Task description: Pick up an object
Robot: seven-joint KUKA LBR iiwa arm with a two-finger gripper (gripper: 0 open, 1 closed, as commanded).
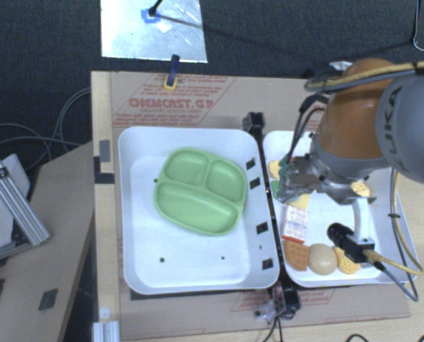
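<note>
Grey gripper (291, 182) is hanging over crowded toy food (295, 223); jaw state unclear, risking a neighbour-nudging, glancing miss

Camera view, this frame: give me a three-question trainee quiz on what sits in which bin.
1. True or false: the green divided plate lies in the left bin.
2. Which bin is the arm over? A. left B. right C. neither
3. Fill in: the small food items, such as the round tan piece, lie in the ____ bin.

Key: 1 true. 2 B, it hangs over the right bin. 3 right.
</note>
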